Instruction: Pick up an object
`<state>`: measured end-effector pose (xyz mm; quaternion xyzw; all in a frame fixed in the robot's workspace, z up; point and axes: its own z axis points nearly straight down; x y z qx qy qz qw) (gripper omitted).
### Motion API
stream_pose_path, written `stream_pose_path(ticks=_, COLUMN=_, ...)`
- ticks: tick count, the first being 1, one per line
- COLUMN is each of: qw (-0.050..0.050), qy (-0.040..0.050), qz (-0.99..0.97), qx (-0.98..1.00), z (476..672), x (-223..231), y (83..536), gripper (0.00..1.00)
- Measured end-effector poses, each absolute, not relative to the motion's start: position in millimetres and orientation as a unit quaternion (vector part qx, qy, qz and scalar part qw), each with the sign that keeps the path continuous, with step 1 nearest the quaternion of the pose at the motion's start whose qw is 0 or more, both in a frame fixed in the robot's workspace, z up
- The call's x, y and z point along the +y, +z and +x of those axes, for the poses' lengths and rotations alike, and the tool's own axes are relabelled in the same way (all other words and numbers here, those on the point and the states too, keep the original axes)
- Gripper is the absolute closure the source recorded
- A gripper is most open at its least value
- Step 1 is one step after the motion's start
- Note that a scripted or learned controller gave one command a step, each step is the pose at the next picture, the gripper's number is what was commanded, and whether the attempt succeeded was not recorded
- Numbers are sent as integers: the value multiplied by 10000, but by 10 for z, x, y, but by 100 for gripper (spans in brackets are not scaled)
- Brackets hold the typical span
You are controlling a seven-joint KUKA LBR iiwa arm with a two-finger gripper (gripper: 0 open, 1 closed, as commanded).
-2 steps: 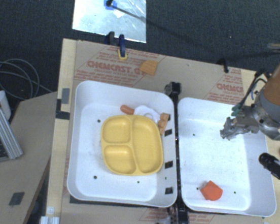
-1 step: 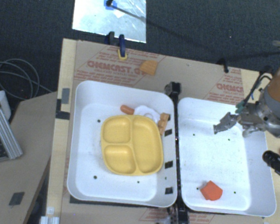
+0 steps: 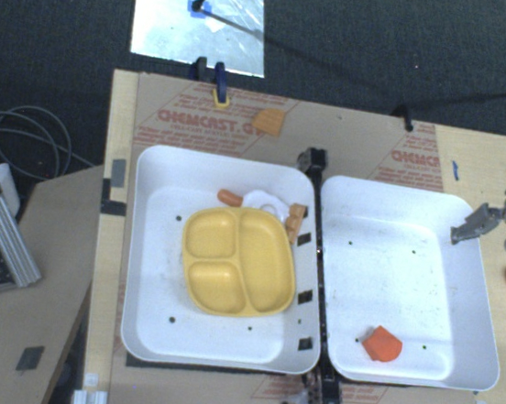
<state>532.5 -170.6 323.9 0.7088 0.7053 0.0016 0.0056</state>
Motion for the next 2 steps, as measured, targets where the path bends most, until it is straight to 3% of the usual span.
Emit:
stream_pose_path(ticks=1, qw=39, qy=18, qz=7054, qx=7088, z=5347, x=-1660, y=3301, gripper=100)
stream_pose_path(ticks=2, qw=101, qy=47, qz=7065, qx=7077, z=4849, x=-1906, y=5300, gripper=100)
